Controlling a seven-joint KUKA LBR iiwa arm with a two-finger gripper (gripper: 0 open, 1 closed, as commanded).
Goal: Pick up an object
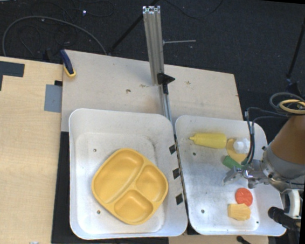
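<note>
Robotics lab: bench [145, 85], twin white bins [80, 138], floor cables [54, 27].

Pale wooden bench [113, 85] with two shallow white bins, left [83, 133] and right [204, 197], side by side.

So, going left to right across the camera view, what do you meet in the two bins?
Left bin → yellow divided tray → right bin → yellow bottle → gripper → red round piece. The green item and pale yellow block overlap these in left-right position, so I leave them out.
</note>
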